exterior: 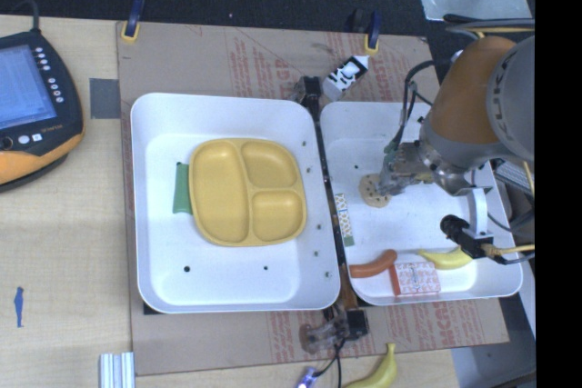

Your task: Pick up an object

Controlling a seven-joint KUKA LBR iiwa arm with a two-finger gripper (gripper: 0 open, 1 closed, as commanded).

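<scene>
Just fingers [389,180] over round cookie [373,190]

Setting: robotics lab bench
Evidence: teach pendant [32,109] at the bench's left edge; cardboard sheet [227,59] clamped under two white bins [159,195]

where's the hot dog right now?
The hot dog lies in the right bin, near its front edge, just left of the red-and-white packet.
</scene>
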